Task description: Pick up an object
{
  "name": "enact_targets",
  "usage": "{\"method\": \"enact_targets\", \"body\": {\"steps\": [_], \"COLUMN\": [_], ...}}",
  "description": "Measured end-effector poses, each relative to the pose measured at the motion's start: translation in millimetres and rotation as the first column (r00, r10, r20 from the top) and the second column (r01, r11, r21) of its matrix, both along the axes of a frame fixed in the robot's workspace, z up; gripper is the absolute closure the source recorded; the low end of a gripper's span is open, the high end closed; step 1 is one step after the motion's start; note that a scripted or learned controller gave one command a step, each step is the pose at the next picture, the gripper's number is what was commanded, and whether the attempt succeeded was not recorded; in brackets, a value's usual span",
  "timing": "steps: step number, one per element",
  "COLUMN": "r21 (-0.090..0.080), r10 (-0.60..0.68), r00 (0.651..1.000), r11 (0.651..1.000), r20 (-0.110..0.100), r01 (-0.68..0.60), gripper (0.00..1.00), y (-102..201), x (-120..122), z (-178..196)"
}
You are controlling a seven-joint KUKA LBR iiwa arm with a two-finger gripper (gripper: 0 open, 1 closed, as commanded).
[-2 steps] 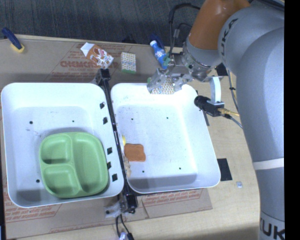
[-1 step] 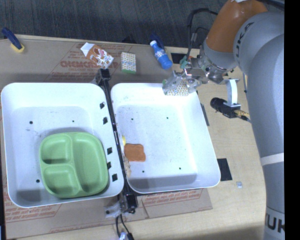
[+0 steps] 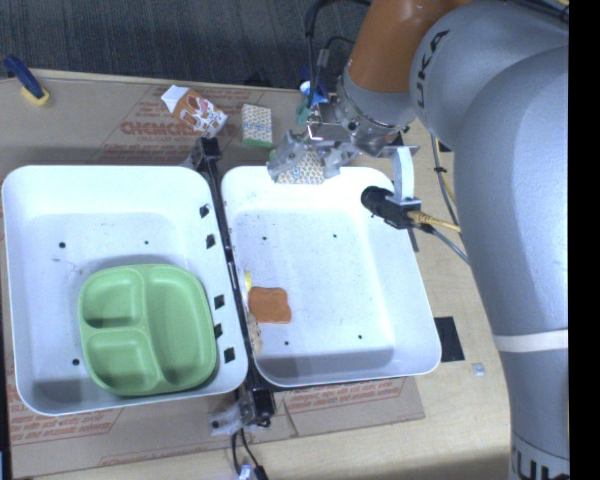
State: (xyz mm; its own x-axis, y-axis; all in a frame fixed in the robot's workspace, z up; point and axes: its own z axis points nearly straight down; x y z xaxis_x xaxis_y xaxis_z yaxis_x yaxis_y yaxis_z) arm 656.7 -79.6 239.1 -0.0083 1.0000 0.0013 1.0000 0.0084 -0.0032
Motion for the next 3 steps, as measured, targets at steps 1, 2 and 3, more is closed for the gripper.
{"method": "enact_targets", "body": {"steps": [1, 2, 3], "r21": [-0.003, -0.002, -0.002], "r10": [-0.004, -0.003, -0.001], "r00": [1.0, 1.0, 1.0], "r11": [1.0, 1.0, 1.0], "r20": [-0.002, -0.001, 0.0], "r01": [0.004, 0.003, 0.001], "gripper": [1.0, 1.0, 1.0], "y": [-57.7, -49.8, 14.3], "x": [-0.9, -86.4, -70.6], "z": [-34.2, -18.6, -25.3]}}
